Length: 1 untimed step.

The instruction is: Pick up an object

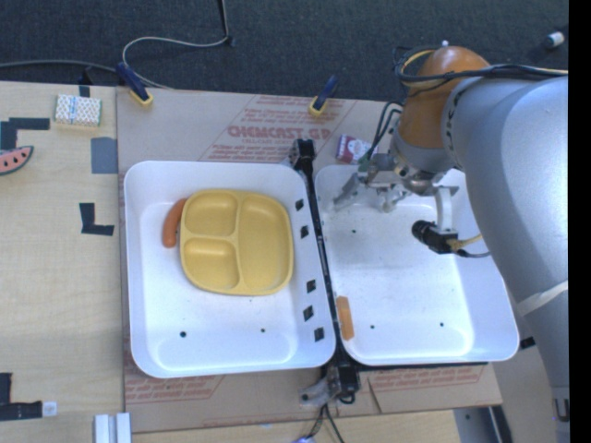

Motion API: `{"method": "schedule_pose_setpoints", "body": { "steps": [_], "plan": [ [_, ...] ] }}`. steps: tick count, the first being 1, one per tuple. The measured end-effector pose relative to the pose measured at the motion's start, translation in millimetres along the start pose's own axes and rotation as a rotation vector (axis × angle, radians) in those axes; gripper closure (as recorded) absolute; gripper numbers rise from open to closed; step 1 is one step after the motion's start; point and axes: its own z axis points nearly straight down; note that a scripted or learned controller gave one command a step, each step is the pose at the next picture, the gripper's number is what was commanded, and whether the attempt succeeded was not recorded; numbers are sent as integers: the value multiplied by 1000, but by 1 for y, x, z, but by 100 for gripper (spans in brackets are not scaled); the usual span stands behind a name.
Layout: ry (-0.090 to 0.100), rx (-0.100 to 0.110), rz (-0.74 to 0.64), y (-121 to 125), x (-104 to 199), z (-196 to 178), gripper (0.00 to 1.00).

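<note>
White plastic of the right bin (pixel 480 335) beneath the gripper (pixel 377 190), poised over that bin's far-left corner at the end of the grey arm (pixel 517 155) with its orange band (pixel 434 95). Released, clenched or grasping: cannot tell from this slant, with nothing plainly seen in its grip. Nearer the camera than the gripper and slightly to the view's left, against the same bin's left wall: a small orange piece (pixel 344 317), well apart from the tool. Further to the view's left of the gripper, across the divider, in the left bin (pixel 222 349): a yellow plate (pixel 236 241) with 3 compartments, lying flat. Touching or just beside the plate's edge farthest from the gripper: an orange sausage-shaped toy (pixel 171 223). Just beyond the gripper, outside the bins on the cardboard: a small red-and-white packet (pixel 349 147). Of the 2 bins, side by side, only the right one under the tool.
</note>
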Motion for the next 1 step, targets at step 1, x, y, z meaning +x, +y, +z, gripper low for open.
{"method": "schedule_pose_setpoints", "body": {
  "steps": [1],
  "plan": [
    [-1,1,-1,0,0,-10,100]
  ]
}}
